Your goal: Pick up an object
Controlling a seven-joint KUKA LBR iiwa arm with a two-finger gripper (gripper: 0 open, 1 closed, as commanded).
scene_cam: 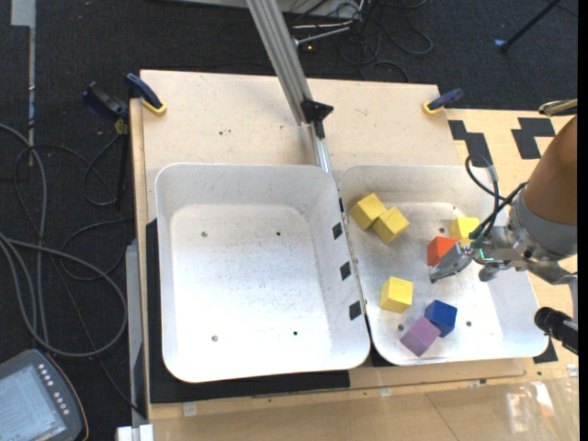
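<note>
Nothing is lifted yet, as far as I can judge. Taking the shallow white right-hand bin (514,338) as landmark: the matching left-hand bin (248,274) lies beside it. Inside it, two touching yellow cubes (378,216) sit at its upper left, a third yellow cube (397,294) lower, then a purple cube (421,335) touching a blue cube (441,315). The orange block (440,249), the likely target, sits centre-right, a yellow block (465,227) beyond it. The grey gripper (452,264) sits low against the orange block; whether its fingers grip it, I cannot tell.

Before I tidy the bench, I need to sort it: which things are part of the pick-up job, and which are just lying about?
Job: gripper, orange block, yellow blocks, yellow block, blue block, purple block, right bin.
Lying about: left bin, clamps, floor cables.
</note>
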